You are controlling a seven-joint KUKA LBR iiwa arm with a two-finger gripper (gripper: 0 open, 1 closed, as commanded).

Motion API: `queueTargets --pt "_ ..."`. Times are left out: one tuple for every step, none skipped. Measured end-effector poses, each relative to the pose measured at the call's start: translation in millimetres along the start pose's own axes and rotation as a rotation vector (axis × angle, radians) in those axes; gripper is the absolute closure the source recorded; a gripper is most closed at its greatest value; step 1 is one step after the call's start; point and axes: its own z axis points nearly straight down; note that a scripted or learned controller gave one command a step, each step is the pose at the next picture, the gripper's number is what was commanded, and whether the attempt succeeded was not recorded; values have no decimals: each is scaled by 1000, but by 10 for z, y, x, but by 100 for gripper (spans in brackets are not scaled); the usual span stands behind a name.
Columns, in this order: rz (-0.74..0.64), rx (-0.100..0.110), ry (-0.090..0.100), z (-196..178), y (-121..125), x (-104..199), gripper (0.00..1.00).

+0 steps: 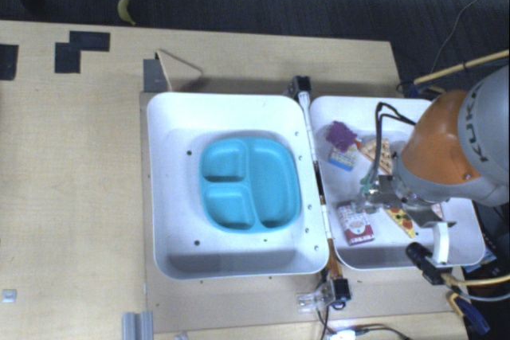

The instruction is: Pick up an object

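The arm is reaching in from the right over the right bin (pixel 478 247), its end effector (pixel 373 195) hanging low among the clutter there; whether it is released or clenched, I cannot tell. A red and white packet (pixel 357 224) is lying just beside it, toward the bin's near wall. A purple object (pixel 341 134) is sitting further back. A blue divided tray (pixel 249 184) is resting in the left bin (pixel 171 171) on the table (pixel 72 195).
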Motion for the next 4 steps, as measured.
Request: queueTargets --pt "0 0 0 2 -2 -1 0" --pt "-3 -2 3 -107 18 14 100" --pt "-3 -2 3 -106 17 14 0" --pt "2 19 0 159 -70 4 0"
